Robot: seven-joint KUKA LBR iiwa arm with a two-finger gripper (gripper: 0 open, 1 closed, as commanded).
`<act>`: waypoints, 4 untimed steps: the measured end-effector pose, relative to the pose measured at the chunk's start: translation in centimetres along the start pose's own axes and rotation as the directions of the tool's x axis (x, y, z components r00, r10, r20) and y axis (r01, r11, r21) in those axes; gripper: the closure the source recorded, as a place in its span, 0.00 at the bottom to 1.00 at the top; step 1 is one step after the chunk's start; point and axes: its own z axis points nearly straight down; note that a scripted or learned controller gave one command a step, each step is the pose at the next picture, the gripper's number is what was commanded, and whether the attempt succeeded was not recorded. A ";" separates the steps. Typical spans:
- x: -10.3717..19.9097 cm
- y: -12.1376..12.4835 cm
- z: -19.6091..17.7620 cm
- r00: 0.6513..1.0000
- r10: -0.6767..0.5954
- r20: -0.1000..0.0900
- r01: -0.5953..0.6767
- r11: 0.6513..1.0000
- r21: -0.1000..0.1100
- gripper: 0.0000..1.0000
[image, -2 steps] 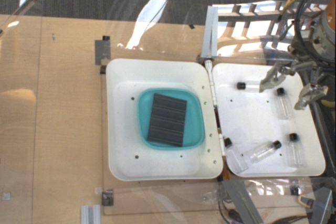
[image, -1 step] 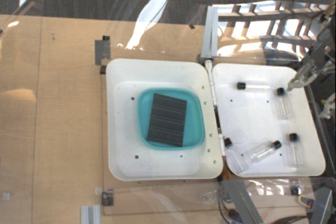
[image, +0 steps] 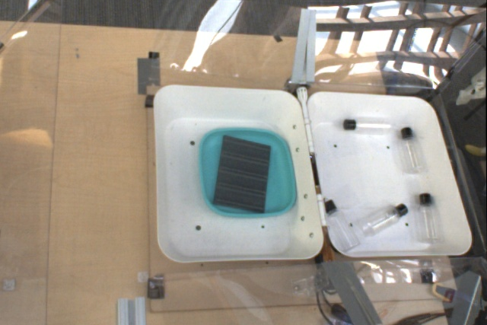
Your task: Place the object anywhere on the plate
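Note:
A teal square plate sits in the middle of the left white bin. A dark grey ribbed rectangular block lies flat on the plate, slightly tilted, covering most of its centre. Several clear plastic tubes with black caps lie in the right white bin: one near the top, one at the upper right, one at the lower right, one low in the middle, and one by the lower left corner.
The two bins stand side by side on a wooden bench. A metal frame stands behind the right bin. Cables and brackets lie along the front edge at the lower right.

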 end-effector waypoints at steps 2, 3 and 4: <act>2.6 -1.7 0.0 0.834 0.552 -0.003 -0.552 0.834 0.002 0.00; 2.5 -1.1 0.0 0.500 0.866 -0.002 -0.866 0.500 0.003 0.00; 2.6 -1.7 0.1 0.067 0.998 -0.001 -0.998 0.067 0.005 0.00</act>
